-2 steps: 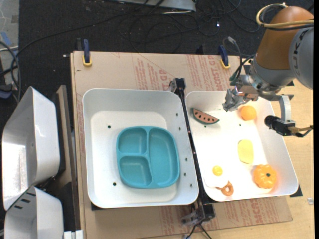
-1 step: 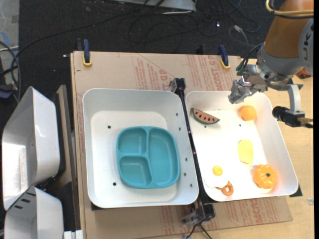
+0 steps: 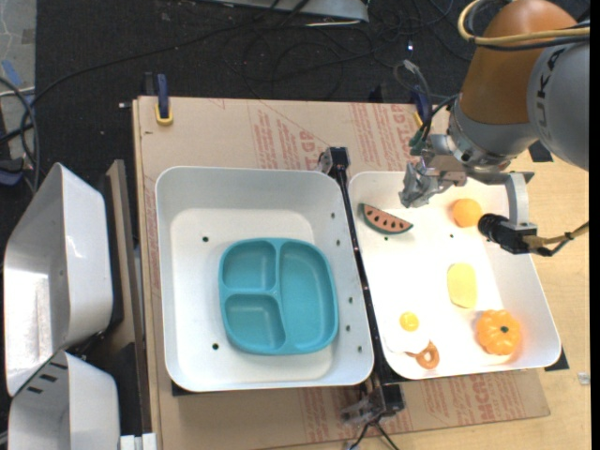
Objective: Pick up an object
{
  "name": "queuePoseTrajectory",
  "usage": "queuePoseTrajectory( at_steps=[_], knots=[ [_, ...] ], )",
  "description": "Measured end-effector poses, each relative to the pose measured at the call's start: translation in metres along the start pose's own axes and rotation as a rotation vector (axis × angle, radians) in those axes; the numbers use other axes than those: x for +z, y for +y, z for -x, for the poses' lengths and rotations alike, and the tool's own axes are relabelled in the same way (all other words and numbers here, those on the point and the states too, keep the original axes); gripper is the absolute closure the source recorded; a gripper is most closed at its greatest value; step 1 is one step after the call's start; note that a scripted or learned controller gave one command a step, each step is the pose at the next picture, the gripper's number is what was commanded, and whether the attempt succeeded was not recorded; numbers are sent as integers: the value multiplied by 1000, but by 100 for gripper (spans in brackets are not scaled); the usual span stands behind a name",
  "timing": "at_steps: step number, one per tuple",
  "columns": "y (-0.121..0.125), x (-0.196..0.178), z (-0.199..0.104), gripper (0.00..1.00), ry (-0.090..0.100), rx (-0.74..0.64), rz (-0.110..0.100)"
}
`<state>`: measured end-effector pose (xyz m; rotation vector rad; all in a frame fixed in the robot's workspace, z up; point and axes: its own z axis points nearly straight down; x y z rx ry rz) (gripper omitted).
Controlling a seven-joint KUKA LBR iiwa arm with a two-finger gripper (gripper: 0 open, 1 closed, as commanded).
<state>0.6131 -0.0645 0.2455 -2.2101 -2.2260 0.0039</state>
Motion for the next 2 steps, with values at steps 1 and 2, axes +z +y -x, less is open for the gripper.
queuePoseTrajectory(
  at_steps=[1, 2],
  knots=[
    [6, 8, -62, 100, 0, -2, 1],
    [10, 14, -123, 100, 0, -3, 2]
  ],
)
